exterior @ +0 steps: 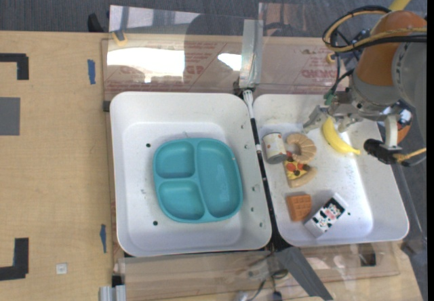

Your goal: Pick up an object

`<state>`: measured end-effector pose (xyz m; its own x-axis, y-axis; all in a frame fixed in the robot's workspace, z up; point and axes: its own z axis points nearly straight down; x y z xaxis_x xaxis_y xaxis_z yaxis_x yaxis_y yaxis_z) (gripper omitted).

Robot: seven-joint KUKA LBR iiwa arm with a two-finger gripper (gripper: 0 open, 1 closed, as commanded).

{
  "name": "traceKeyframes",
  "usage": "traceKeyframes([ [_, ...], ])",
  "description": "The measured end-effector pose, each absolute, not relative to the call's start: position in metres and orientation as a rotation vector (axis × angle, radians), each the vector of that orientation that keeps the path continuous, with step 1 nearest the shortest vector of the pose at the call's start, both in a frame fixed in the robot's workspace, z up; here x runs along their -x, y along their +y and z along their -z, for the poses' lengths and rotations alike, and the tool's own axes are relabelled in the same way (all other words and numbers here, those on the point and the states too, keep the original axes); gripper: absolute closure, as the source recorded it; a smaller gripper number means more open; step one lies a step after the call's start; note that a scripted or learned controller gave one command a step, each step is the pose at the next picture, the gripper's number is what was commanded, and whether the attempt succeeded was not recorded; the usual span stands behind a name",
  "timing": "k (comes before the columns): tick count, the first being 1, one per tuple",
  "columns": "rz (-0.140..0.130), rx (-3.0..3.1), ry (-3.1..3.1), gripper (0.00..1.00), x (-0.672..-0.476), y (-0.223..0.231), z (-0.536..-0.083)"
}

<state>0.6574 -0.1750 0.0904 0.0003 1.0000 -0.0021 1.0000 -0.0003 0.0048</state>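
Fingers [330, 118] hang over a banana [338, 138], their spread unclear; no readable writing on anything.

Teal divided tray [198, 179], yellow banana [337, 139], black-and-white spotted carton [325, 215].

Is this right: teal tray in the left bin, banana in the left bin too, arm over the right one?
One thing is off. The banana lies in the right bin, near its far right side, under the arm's gripper; the camera view shows it. The rest holds: the teal tray sits in the left bin and the arm is over the right one.
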Motion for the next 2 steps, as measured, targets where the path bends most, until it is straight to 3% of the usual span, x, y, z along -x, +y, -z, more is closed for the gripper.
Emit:
traceKeyframes([
  [1,-0.005,-2.214,2.218,1.0,-0.659,-0.174,-0.102],
  [2,-0.015,-2.204,2.225,1.0,-0.671,-0.11,-0.19],
])
